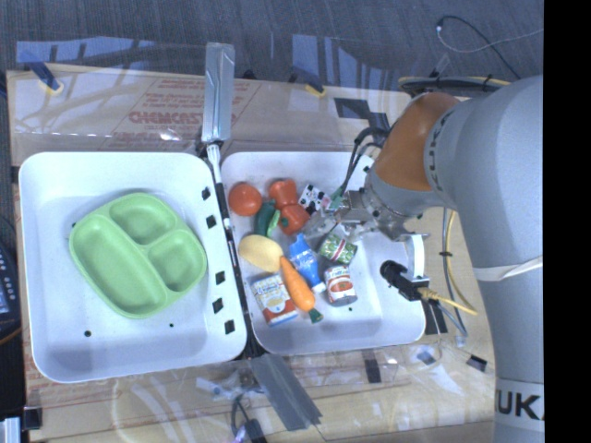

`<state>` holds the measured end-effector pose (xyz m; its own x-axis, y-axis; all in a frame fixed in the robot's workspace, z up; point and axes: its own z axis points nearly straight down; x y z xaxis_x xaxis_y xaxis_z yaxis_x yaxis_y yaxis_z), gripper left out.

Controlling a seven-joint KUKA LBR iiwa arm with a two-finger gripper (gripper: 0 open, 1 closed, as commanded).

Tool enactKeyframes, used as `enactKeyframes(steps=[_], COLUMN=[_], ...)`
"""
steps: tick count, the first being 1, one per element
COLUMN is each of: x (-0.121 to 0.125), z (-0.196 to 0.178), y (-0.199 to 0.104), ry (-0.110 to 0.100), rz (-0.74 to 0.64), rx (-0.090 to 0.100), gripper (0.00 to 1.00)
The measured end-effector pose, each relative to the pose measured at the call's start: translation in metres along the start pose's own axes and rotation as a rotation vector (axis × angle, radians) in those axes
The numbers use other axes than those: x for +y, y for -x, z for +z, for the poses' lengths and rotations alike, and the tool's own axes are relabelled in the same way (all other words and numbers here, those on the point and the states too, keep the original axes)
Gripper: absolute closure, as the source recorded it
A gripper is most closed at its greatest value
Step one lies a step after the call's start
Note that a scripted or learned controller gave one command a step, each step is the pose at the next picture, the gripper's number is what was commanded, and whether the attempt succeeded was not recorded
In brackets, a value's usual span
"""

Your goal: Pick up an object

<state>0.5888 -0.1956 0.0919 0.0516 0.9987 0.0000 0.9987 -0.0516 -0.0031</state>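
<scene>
The pincer [334, 218] hung low in the right bin [406, 326], among the toy foods; whether it was wide or narrow could not be told. The left bin [55, 340] on the table [138, 404] carried a green divided plate [138, 252]. In the right bin lay a carrot [297, 285], a yellow lemon [259, 250], a tomato [245, 198] and a small red-labelled can [340, 284], the can just below the pincer.

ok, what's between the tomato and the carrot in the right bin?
In the camera view, a yellow lemon-like piece lies between the tomato and the carrot.
</scene>
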Motion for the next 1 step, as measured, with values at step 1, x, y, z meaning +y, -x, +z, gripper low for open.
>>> enactKeyframes(steps=[1], x=[0.0071], z=[0.0015], y=[-0.0448], ry=[-0.006], rz=[0.082], rx=[0.001], gripper=[0.0])
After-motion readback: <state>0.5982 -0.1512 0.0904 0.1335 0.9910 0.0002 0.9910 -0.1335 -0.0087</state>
